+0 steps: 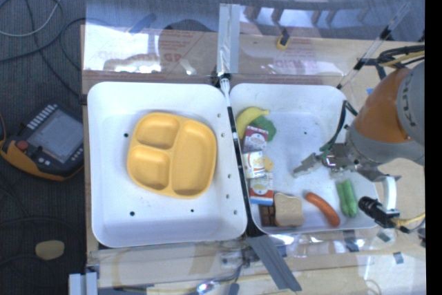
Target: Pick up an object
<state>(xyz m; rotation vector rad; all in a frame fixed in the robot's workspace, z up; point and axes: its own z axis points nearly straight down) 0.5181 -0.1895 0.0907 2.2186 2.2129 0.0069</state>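
My pincer (pixel 309 164) hangs over the bare floor of the right bin (pixel 304 94), pointing toward nine o'clock. I cannot tell whether it is spread or pressed together, and I see nothing between its tips.

Candidate objects lie in two clusters. Along the bin's nine o'clock wall: a banana (pixel 250 115) at the top, a green item (pixel 266 128) touching it, a red-and-white carton (pixel 254 140), a pale packet (pixel 258 167) below that, and a brown bread slice (pixel 288 208) at about seven o'clock. At my five o'clock sit an orange sausage (pixel 323 208) and a green pickle (pixel 347 197), near each other and partly under my wrist.

Risks, as I judge them:
- Descending from here finds bare plastic; the grasp would close on nothing.
- The wall-side items are touching or overlapping. A finger could land on a neighbour, or pinch two at once and drop both.
- Items hard against the dividing wall leave little room for a finger on that side.
- The sausage and pickle are rounded and may roll or squirt out of a closing grip.

The left bin (pixel 103 169) holds a yellow divided plate (pixel 171 154), well apart from my reach.
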